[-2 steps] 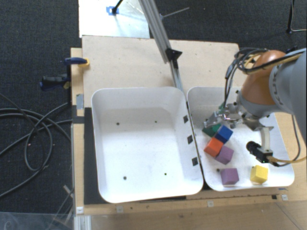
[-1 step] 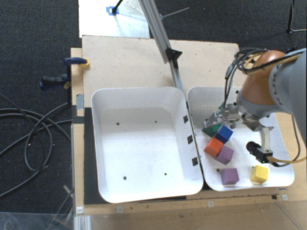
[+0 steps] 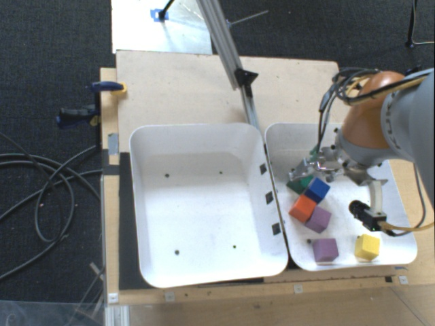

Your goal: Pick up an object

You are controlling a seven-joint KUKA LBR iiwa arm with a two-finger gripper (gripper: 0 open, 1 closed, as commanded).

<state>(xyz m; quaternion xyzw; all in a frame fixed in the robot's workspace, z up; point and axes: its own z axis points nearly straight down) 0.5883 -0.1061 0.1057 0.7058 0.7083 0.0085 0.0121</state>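
My gripper (image 3: 307, 172) hangs low in the right bin (image 3: 285, 141), just above a cluster of blocks. Right under it lies a green block (image 3: 298, 184), partly hidden by the gripper, with a blue block (image 3: 317, 189) touching its right side. An orange block (image 3: 302, 208) and a purple block (image 3: 319, 220) sit just in front of those. Another purple block (image 3: 325, 249) and a yellow block (image 3: 367, 246) lie apart near the bin's front edge. The fingers are hidden among the metal parts and the blocks.
The left bin (image 3: 197, 202) stands beside the right one, sharing a divider wall with black clips (image 3: 268, 197). A slanted metal pole (image 3: 228, 46) crosses the back of the bench. A blue clamp (image 3: 92, 107) grips the bench's left edge, and cables lie on the floor.
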